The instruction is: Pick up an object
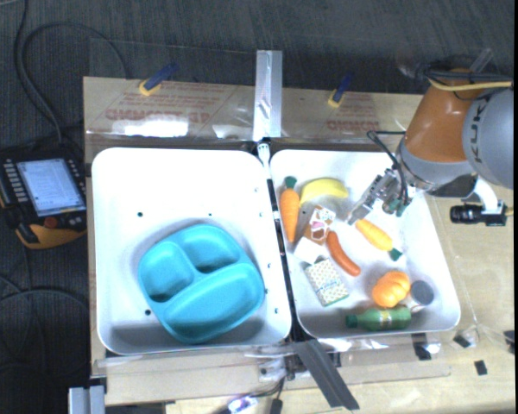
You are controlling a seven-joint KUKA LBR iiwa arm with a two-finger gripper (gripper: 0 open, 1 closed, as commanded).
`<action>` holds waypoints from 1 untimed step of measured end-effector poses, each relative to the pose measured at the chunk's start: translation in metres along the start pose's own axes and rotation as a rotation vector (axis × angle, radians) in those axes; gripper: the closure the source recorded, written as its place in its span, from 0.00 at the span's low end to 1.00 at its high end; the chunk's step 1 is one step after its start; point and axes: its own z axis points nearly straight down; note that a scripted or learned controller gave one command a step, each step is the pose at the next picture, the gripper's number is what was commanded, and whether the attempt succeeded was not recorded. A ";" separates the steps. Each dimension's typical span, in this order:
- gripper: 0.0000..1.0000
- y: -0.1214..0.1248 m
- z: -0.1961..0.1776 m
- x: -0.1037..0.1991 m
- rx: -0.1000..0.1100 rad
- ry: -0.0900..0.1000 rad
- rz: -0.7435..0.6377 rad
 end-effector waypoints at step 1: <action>1.00 0.049 -0.079 0.009 0.009 0.010 0.034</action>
